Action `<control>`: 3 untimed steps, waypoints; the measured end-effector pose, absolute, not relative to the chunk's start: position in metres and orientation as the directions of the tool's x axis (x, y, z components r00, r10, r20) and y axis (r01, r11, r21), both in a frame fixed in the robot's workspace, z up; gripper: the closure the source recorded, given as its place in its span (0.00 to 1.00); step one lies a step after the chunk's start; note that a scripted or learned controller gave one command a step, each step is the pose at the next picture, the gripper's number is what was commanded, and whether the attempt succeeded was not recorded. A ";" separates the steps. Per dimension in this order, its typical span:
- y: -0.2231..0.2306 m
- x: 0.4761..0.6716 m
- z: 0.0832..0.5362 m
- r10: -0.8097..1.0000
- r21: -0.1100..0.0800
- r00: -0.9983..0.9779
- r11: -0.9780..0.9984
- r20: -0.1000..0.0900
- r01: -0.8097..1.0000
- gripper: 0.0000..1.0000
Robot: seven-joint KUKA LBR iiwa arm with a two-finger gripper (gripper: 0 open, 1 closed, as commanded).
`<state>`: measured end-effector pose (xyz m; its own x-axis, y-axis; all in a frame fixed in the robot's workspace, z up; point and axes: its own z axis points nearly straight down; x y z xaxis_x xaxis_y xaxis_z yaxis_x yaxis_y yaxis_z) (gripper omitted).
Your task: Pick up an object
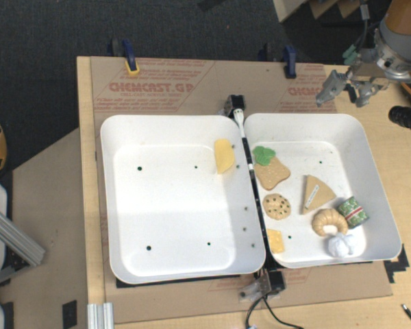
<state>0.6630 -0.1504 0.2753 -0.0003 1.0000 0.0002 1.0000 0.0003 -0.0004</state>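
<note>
End effector (347, 91) at upper right of frame, above right bin's (370, 157) far rim, fingers spread wide, holding nothing. Croissant (328, 221) at lower right, beside green can (353, 211). Yellow piece (224, 156) in left bin (123, 184).

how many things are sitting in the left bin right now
1: a pale yellow piece lies against the right wall of the left bin, toward its far end. Nothing there is stacked, so hidden items seem unlikely.
</note>
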 end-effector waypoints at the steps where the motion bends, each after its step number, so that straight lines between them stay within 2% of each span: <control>1: -0.086 0.667 0.354 1.000 0.007 -0.005 0.005 0.000 1.000 0.00; 2: -0.089 0.667 0.360 1.000 0.005 -0.003 0.003 -0.002 1.000 1.00; 3: -0.057 0.666 0.300 1.000 -0.007 -0.003 0.003 0.001 1.000 1.00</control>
